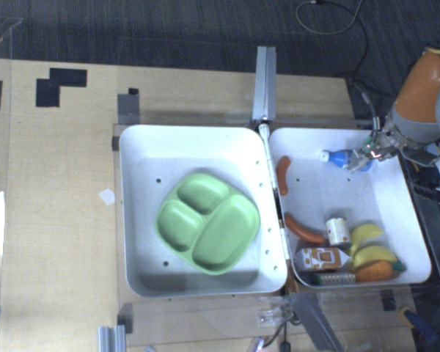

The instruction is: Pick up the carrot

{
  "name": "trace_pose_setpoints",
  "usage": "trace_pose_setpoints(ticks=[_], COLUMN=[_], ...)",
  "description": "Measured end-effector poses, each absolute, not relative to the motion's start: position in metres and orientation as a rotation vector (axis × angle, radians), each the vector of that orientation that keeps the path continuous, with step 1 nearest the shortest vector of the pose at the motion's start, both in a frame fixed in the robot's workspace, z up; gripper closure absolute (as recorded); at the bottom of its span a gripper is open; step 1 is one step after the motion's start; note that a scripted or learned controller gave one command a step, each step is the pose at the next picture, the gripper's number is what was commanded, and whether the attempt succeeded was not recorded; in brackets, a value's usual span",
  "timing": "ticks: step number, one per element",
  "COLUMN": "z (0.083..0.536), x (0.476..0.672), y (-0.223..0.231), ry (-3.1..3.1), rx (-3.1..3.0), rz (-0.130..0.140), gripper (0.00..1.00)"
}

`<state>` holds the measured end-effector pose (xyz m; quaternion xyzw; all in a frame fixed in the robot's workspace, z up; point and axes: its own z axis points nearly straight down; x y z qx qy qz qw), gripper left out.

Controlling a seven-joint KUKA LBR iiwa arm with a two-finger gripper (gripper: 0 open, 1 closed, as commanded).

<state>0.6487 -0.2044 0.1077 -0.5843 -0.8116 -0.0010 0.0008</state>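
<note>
The carrot (373,271), orange with a green top, lies in the front right corner of the right bin (396,196), just in front of two bananas. My gripper (368,152) hangs over the far right corner of that bin, well behind the carrot. Its tip is right beside a small blue and white object (339,158) on the bin floor. I cannot make out whether it touches that object.
Crowded next to the carrot are two bananas (369,245), a white can (338,231), a small carton (324,258) and a sausage (304,229). Another sausage (282,174) lies by the divider. The left bin (139,167) holds a green divided plate (207,222).
</note>
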Motion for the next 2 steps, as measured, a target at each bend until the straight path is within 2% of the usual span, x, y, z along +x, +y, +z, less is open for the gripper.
trace_pose_setpoints(ticks=[1, 2], z=[0.1058, 0.1063], x=[0.6658, 0.6685], y=[-0.2095, -0.2163], ry=[-2.778, -2.907], rx=[-1.434, -1.156], rz=[0.033, 0.019], gripper=[1.00, 1.00])
